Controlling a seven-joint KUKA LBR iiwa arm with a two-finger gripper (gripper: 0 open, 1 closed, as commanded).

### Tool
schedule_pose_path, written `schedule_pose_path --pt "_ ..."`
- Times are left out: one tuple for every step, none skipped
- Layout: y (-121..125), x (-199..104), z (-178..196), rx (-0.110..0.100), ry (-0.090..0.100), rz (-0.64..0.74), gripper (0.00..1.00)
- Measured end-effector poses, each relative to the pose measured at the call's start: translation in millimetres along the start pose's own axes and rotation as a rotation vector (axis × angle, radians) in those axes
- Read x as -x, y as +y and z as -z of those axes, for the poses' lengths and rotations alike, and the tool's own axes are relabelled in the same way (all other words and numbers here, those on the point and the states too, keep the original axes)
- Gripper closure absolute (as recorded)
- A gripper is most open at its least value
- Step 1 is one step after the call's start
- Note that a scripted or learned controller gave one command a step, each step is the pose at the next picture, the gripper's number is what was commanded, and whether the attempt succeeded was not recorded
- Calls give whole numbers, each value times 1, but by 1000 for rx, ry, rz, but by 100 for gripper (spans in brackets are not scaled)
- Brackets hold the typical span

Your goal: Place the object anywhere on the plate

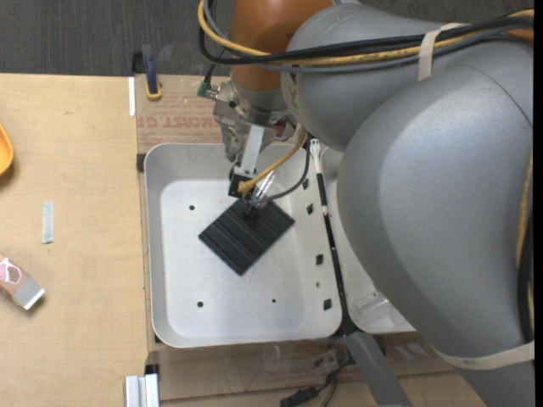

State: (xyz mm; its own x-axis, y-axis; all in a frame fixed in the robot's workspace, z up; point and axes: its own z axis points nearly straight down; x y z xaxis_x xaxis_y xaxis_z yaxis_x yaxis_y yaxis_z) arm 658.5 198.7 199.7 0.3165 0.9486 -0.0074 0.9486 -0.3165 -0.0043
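The fingers point(251, 208) point down at the upper corner of a black ribbed plate point(247, 236), their tips at or just over its edge. They are small and dark against the dark ribs, so I cannot tell whether they stand wide or narrow, or whether anything sits between them. The plate is a flat square turned like a diamond, with its grooves running from upper left to lower right. It lies flat on the floor of the white bin point(170, 316), a little above the bin's middle and well clear of all four walls. A few small dark dots mark the bin floor around it. Above the fingers the wrist rises to the orange band point(271, 15), and the bulky grey arm point(441, 193) fills the right of the view, covering most of the second bin point(373, 314), of which a pale corner shows at the lower right. A strip of cardboard with red print point(182, 113) lies just beyond the first bin's far wall, with a blue clamp point(151, 75) at its left end. To the left is the bare wooden surface point(68, 142), which carries an orange thing point(4, 153) cut off by the left edge, a small grey strip point(47, 222), and a pink and white packet point(19, 282) nearer the front, all well apart from the bin.
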Motion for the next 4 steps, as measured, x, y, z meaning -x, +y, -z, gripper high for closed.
schedule_pose_path --pt "-57 0 4 2 4 88 100" --pt "-57 1 4 2 4 88 0" --pt "-14 -25 -66 3 4 344 0" --pt "-6 -20 -109 1 4 -125 0"
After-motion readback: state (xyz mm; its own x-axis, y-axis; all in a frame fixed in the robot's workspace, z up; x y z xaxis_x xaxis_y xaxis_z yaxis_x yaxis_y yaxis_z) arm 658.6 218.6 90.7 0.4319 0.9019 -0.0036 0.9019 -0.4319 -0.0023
